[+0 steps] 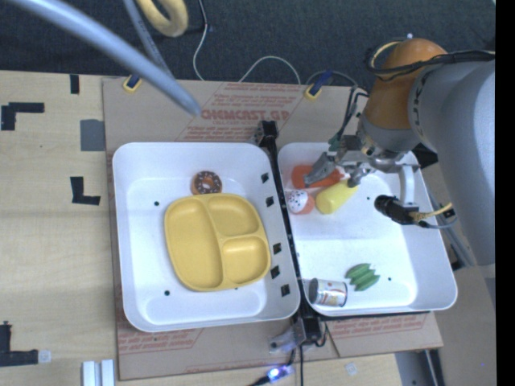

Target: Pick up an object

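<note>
Two shallow white bins side by side on a brown cardboard sheet [241,111] printed with red lettering, laid over a pale wood-toned bench [48,240] with dark tape marks. Dark carpeted floor [322,14] beyond the far edge. Grey pole [88,30] slanting in from top left, yellow looped item [161,2] beside it near the top. Left bin [129,240]: yellow divided plate [216,241] at centre, chocolate doughnut [206,183] just behind its far rim. Right bin [426,272]: gripper [342,167] low over far left part, fingers spread apart, nothing clearly between them. Orange-red object [310,175] directly under the fingers, yellow bottle-like object [335,198] just in front and touching or nearly so, small white-and-red ball [298,202] to its left by the bin wall. Green pod-shaped item [363,277] near the front, metal can [328,293] lying on its side at front left corner. Arm [451,119] entering from right, orange band [402,71] above wrist. Black clips along the divide between bins.
</note>
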`<state>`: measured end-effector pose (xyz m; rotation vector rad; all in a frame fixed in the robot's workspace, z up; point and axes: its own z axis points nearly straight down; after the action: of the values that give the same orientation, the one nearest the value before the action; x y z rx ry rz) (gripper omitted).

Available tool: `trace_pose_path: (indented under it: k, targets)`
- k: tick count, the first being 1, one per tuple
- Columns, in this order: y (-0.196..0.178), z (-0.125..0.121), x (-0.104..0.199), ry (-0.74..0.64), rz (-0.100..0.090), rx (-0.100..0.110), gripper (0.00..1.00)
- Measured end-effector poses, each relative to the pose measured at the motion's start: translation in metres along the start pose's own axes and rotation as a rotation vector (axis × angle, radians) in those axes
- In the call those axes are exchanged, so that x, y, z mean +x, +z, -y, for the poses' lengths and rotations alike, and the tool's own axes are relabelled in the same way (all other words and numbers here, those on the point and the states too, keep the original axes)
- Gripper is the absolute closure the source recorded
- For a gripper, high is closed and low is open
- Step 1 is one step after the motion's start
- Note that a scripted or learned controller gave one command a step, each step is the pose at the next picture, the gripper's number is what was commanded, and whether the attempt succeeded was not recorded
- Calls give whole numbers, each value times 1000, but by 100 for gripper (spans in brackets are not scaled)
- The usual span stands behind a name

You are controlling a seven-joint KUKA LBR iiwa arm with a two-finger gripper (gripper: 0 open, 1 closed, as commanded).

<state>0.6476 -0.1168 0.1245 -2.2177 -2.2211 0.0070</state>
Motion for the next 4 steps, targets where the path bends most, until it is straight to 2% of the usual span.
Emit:
trace_pose_path:
  k: [1, 3, 4]
  targets:
    - [-13, -1, 1, -2, 0, -3, 100]
    - [-131, -9, 10, 0, 0, -11, 100]
    - [-167, -10, 10, 0, -1, -9, 100]
